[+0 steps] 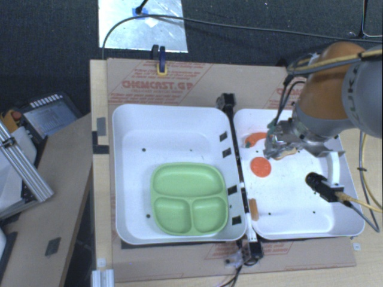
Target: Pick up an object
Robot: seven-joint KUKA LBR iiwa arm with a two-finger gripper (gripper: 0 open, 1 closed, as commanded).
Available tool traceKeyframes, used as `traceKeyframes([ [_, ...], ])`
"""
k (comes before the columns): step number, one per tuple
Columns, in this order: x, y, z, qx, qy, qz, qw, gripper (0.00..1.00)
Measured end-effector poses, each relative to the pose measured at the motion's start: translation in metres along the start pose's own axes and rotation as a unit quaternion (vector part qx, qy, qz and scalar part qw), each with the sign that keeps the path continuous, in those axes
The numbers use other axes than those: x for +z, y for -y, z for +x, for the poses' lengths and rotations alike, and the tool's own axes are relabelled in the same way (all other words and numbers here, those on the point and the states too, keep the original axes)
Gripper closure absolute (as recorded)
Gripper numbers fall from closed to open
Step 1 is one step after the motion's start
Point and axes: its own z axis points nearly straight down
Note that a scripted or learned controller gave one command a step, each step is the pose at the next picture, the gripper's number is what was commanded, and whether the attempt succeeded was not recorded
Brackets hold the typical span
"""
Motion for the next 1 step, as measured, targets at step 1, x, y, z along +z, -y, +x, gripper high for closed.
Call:
traceKeyframes([
  [1, -0.0104, -0.0032, 0.0453, 0.0, 0.0, -0.001, 1.0, 1.0],
])
